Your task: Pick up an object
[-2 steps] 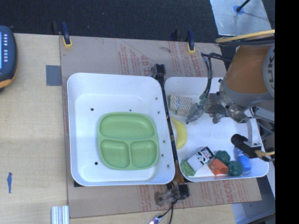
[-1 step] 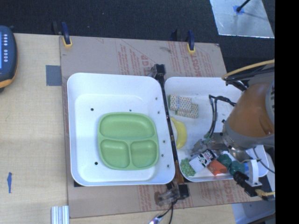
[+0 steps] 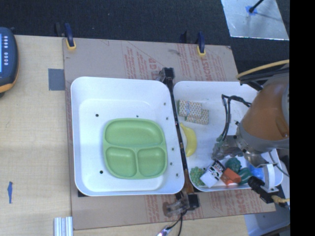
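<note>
camera view: my arm (image 3: 266, 117) comes in over the right bin (image 3: 206, 88) and my claw (image 3: 227, 151) is down low in it, just above the pile at the bin's near end. can't tell how wide the claw is or if it has anything; wrist and cables hide the tips.

pile by the claw, rel. to the right bin: white/black item (image 3: 212, 173) and orange piece (image 3: 230, 176) at the near edge, teal piece (image 3: 233, 164) just behind them, green bit (image 3: 197, 173) at the near-left corner. yellow banana-ish thing (image 3: 189, 140) along the bin's left wall, patterned box (image 3: 193, 111) beyond it, both untouched.

left bin (image 3: 78, 132) has the green divided tray (image 3: 134, 148).

progress, imo: reach done, grasp unconfirmed, nothing seen lifted. lift still to do.
</note>
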{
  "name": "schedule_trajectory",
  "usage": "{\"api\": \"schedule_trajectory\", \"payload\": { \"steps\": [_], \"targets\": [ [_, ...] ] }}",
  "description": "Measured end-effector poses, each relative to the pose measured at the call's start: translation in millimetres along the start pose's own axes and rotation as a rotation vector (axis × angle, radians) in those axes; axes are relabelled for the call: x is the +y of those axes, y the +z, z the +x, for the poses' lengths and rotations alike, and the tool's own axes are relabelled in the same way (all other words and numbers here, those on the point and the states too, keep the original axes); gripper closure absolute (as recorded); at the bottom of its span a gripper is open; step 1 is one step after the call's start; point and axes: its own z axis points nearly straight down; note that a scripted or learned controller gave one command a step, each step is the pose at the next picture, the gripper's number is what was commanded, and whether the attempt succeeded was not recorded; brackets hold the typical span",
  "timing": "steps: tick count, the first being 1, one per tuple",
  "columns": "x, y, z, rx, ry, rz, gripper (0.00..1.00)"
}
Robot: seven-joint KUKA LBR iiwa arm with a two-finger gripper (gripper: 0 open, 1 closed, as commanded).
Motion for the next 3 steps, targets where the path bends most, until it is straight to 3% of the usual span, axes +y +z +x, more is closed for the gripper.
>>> {"api": "schedule_trajectory", "payload": {
  "steps": [1,2,3],
  "targets": [
    [55.2,-89.3,42.0,0.0,-0.001,-0.015,1.0],
    [51.3,-84.5,39.4,0.0,0.004,-0.003,0.0],
    [143.7,-85.8,62.5,-0.001,0.001,-0.01,0.0]
  ]
}}
